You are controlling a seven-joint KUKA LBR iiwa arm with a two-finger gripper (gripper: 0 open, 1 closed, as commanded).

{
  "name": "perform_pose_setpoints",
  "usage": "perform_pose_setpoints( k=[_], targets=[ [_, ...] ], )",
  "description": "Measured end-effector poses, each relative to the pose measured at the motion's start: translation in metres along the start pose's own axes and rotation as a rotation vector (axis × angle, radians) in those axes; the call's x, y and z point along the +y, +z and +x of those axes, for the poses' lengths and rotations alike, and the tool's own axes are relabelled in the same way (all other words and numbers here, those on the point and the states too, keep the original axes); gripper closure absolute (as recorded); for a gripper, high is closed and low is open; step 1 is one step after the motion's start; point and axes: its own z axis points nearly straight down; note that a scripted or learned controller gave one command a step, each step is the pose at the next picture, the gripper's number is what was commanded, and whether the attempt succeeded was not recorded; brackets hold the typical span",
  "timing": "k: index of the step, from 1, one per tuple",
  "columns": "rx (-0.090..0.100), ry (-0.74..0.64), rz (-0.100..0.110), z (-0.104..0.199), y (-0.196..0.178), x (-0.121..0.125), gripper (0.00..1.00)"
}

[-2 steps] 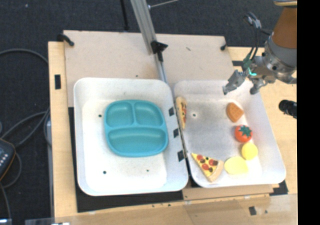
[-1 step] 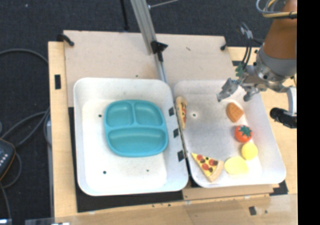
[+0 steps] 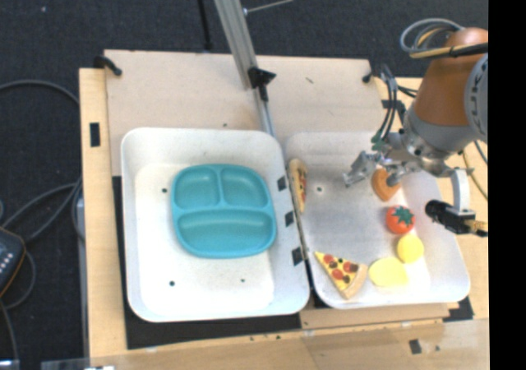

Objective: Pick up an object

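Nearest the bench's front edge, along the front of the right bin (image 3: 450, 294), lie a pizza slice (image 3: 342, 271) and a pale yellow disc (image 3: 388, 273), with a lemon (image 3: 411, 248) just behind the disc and a red tomato (image 3: 399, 219) just behind that. The left bin (image 3: 140, 294) holds a teal divided plate (image 3: 222, 210), and a long tan piece (image 3: 297, 185) leans on the wall between the bins.

Further back, my gripper (image 3: 380, 171) hangs over the right bin's rear half, with an orange object (image 3: 384, 185) right at it. I cannot tell from this slanted view whether my fingers are closed on it, spread around it, or only beside it.

I judge that orange piece to be my target. To do this well I should come straight down so it sits squarely between both fingers, keep clear of the tomato just in front, close fully before lifting, and rise slowly; a rounded toy could squirt out if I pinch off-centre.
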Motion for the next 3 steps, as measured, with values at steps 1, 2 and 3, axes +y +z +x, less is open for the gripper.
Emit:
perform_pose_setpoints(
  k=[1,2,3],
  targets=[
    [-0.001,0.002,-0.002,-0.003,0.049,0.009,0.0],
    [-0.002,0.007,-0.009,-0.004,0.034,0.01,1.0],
    [-0.001,0.006,-0.01,-0.008,-0.01,0.01,1.0]
  ],
)
